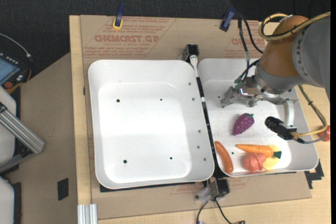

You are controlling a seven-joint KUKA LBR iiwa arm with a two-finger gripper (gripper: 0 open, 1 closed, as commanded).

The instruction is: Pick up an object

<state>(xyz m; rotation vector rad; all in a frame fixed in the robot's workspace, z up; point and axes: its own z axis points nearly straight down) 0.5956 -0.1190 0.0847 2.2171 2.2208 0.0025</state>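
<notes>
Lighting: bright, even, from overhead. White bins [142,128] near overexposure, faint glare across the floor of the left bin. Shadows: soft and short, tucked under the arm [294,55] and beside the small items in the right bin. Surround beyond the bench [157,34]: dark, low detail. Focus: moderately sharp centrally; arm slightly soft. Mild graininess throughout.

Grapes [243,124], carrot [255,149], sausage [224,157] in right bin [220,73] (toward front edge).

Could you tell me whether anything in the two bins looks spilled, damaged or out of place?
Nothing stands out. The purple grapes, carrot and sausage lie inside the right bin.
</notes>
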